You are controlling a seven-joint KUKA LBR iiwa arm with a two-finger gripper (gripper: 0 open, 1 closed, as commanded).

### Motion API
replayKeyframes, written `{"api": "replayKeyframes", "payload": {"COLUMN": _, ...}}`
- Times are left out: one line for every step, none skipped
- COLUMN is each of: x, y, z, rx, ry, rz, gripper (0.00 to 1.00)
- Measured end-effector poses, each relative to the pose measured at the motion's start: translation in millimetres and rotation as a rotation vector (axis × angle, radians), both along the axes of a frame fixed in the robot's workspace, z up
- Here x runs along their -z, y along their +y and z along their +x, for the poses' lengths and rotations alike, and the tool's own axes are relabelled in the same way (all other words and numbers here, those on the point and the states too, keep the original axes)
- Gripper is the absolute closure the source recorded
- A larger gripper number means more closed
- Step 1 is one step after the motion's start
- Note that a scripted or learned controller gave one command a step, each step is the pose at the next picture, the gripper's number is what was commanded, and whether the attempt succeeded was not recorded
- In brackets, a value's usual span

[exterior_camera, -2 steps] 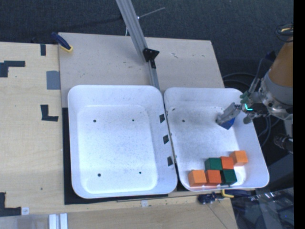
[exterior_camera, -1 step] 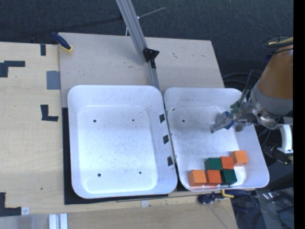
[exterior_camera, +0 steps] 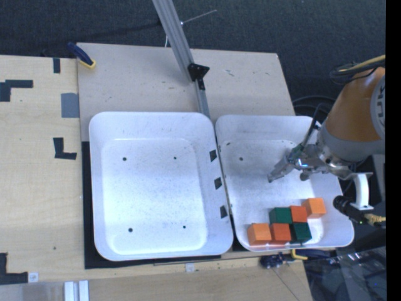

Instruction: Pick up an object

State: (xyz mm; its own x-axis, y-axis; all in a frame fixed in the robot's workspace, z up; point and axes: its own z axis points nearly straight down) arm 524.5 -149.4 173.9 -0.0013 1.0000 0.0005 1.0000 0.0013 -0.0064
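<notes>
A cluster of small blocks is seen in the right bin [exterior_camera: 250,130], packed toward its 5 o'clock corner: an orange block [exterior_camera: 259,232] at the cluster's 8 o'clock end, a second orange block [exterior_camera: 281,231] touching it, a dark green block [exterior_camera: 281,215] just above that, a red-orange block [exterior_camera: 299,214] beside it, another green block [exterior_camera: 301,231] below, and an orange block [exterior_camera: 314,206] at the 2 o'clock end. The left bin [exterior_camera: 100,130] holds no blocks.

The gripper [exterior_camera: 279,171] is held over the middle of the right bin, at about 11 o'clock from the cluster and apart from it. Whether the claw is apart or together cannot be told; nothing is seen clamped in it.

Several risks can be judged from here. Because the blocks are packed touching one another, little room is left for a claw beside any one of them, so a neighbour could be struck or two blocks wedged together. Blocks near the bin's 5 o'clock wall could be pushed against the rim rather than gripped. The orange block at 2 o'clock appears the freest, yet a descent misaligned to its tilt could let it slip out.
</notes>
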Motion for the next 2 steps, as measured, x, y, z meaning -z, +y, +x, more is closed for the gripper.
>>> {"api": "replayKeyframes", "payload": {"x": 44, "y": 5, "z": -2, "rx": 0.0, "ry": 0.0, "rz": 0.0, "gripper": 0.0}}
{"api": "replayKeyframes", "payload": {"x": 32, "y": 6, "z": -1, "rx": -0.002, "ry": -0.003, "rz": 0.001, "gripper": 1.0}}
